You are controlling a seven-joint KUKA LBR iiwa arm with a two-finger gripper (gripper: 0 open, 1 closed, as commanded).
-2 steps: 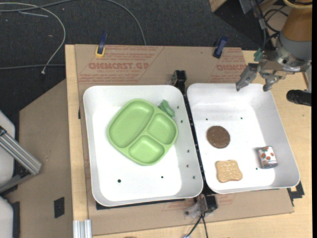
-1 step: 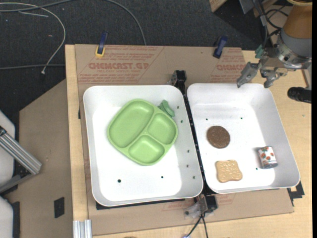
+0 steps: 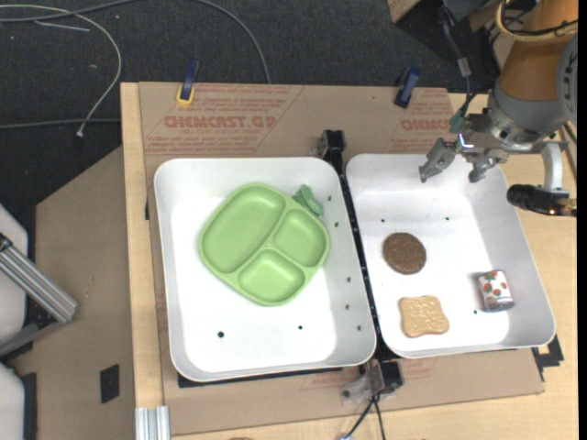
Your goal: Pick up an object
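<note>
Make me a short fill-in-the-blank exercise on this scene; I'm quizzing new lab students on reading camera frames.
1. The green divided plate lies in the ____ bin.
2. The brown round cookie lies in the ____ bin.
3. The end effector hovers over the right bin's ____ edge.
4. The plate has ____ compartments.

Missing words: left; right; far; three

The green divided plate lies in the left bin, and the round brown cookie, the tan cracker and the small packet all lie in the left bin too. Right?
Not quite. The camera view shows the cookie, cracker and packet in the right bin. The green plate alone lies in the left bin.
</note>
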